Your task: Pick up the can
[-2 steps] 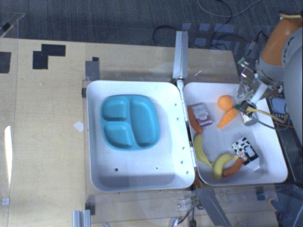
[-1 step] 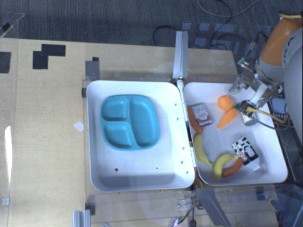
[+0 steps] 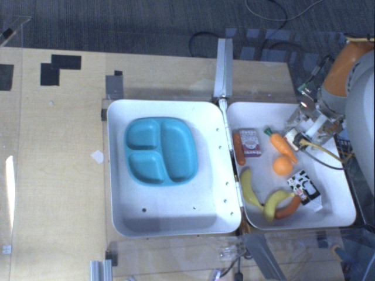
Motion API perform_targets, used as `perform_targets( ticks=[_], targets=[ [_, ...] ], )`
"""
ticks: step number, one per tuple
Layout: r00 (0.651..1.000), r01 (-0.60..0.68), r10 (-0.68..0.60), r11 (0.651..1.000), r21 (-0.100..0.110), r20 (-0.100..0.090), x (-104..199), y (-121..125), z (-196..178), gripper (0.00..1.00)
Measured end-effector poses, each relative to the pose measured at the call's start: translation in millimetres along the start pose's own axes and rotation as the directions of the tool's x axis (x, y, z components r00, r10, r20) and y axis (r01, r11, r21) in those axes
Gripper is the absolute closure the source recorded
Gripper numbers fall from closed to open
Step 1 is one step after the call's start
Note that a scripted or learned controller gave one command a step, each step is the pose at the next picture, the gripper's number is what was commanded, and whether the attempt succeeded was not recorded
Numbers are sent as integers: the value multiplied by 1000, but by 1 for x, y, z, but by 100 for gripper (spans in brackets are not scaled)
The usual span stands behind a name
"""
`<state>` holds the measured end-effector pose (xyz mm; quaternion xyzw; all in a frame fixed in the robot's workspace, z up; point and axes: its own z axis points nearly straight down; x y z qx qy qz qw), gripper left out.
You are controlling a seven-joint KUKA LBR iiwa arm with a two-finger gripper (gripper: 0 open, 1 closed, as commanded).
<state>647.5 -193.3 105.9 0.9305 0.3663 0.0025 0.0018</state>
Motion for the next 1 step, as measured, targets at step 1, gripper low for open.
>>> perform_targets(
  ticks=[1],
  targets=[
    [1000,10,-10,1000,-3,-1,3,0,-11,100]
  ],
)
